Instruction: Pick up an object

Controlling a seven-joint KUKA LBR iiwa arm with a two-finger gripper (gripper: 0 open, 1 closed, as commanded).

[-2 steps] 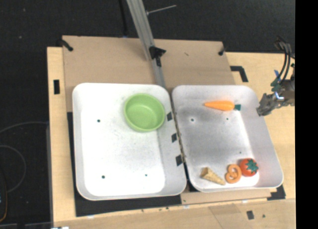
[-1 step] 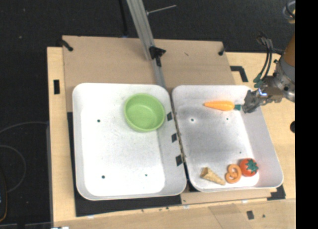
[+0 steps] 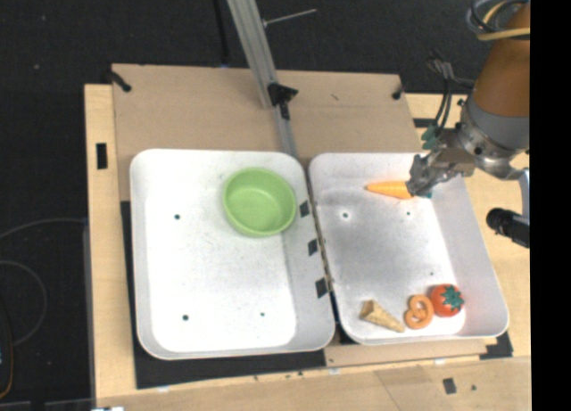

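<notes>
An orange carrot (image 3: 387,189) points left in the upper part of the right bin (image 3: 384,249). My gripper (image 3: 423,179) comes in from the right, and its dark fingers close on the carrot's thick right end. The carrot sticks out sideways from the fingers, with a faint shadow on the bin floor beneath it. A green bowl (image 3: 260,202) stands upright in the upper right of the left bin (image 3: 178,293).
In the right bin's near right corner lie a red tomato-like toy (image 3: 446,300), an orange ring-shaped piece (image 3: 417,312) and a tan wedge (image 3: 381,316). A slanted metal bar (image 3: 250,39) comes down from the top towards the gap between the bins.
</notes>
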